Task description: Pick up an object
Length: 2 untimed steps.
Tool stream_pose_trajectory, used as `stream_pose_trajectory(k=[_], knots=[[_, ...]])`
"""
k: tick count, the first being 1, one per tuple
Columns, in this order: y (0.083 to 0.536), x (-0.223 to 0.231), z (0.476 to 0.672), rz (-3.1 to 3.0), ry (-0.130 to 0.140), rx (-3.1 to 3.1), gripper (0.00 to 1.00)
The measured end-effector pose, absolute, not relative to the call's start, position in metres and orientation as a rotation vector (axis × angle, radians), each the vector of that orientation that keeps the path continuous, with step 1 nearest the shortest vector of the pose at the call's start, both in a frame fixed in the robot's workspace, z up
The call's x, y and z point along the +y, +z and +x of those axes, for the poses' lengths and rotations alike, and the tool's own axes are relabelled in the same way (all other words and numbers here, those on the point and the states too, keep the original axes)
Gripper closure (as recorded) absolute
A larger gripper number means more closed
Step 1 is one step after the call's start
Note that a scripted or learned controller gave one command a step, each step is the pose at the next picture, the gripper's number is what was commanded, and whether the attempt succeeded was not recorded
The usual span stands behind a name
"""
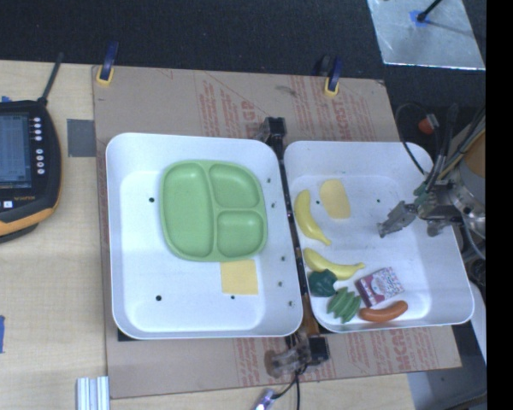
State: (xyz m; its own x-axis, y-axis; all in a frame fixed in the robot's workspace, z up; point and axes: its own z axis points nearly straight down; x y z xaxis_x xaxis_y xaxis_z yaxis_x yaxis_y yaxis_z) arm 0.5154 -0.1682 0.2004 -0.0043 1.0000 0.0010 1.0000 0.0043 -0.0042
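My gripper (pixel 390 224) hangs over the right side of the right bin (pixel 449 293), above bare white floor. It is apart from every object there. Left of it lie a pale yellow flat piece (pixel 334 199) and a yellow banana (pixel 308 216). Toward the bin's front lie a second banana (pixel 335 266), a dark green pepper (pixel 321 284), a lighter green vegetable (pixel 344 305), a red and white packet (pixel 379 286) and an orange-red sausage (pixel 383 312). Nothing shows in the gripper's grasp.
The left bin (pixel 132 297) holds a green divided plate (pixel 214 209) and a yellow cheese slice (pixel 239 277). A handheld control pendant (pixel 13 173) lies on the bench at far left. Clamps (pixel 331 75) pin the cardboard at the back.
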Motion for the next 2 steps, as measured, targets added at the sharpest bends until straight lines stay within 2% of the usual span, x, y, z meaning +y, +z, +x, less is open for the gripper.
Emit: stream_pose_trajectory(k=[1,2], knots=[[0.159,-0.1,0.567,-2.213,0.005,-2.228,0.0],[0.091,-0.125,0.649,-2.215,0.004,-2.223,0.0]])
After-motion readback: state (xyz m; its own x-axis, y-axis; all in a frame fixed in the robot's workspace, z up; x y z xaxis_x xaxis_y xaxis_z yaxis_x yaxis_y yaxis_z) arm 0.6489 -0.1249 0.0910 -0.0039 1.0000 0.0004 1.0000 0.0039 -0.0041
